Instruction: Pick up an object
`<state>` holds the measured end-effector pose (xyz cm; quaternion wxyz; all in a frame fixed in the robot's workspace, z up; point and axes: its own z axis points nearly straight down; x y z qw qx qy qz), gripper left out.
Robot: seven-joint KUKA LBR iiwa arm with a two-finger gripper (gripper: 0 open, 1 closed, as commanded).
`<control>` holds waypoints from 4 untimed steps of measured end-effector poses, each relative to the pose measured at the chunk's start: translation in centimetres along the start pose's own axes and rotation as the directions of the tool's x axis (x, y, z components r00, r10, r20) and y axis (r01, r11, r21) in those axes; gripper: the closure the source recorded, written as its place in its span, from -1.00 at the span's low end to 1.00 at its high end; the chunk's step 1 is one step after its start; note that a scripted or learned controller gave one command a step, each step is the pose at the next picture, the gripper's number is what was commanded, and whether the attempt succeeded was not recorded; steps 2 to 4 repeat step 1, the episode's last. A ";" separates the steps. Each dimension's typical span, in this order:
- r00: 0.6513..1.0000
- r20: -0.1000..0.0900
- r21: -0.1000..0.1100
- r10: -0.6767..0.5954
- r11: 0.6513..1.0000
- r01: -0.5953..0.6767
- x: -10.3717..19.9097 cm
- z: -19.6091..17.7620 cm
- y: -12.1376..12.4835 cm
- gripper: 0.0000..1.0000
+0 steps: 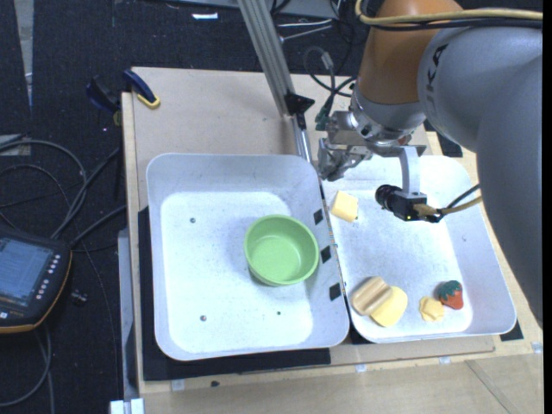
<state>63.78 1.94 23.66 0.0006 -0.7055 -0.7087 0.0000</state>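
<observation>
Nothing has yet been picked up — the gripper (338, 164) is poised over the right bin (483, 257), just above the pale yellow block (345, 207) and apart from it, its state not discernible — so the grasp remains to be made.

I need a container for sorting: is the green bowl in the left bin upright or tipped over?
Upright. The green bowl sits in the left bin with its round opening facing up, and its inside shows nothing but green.
</observation>
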 end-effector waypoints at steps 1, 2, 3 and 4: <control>1.000 0.000 -0.001 0.000 1.000 0.000 5.2 -0.7 0.6 1.00; 1.000 0.000 -0.001 0.000 1.000 0.000 5.2 -0.7 0.6 1.00; 1.000 0.000 -0.001 0.000 1.000 0.000 5.2 -0.7 0.6 1.00; 1.000 0.000 -0.001 0.000 1.000 0.000 5.2 -0.7 0.6 1.00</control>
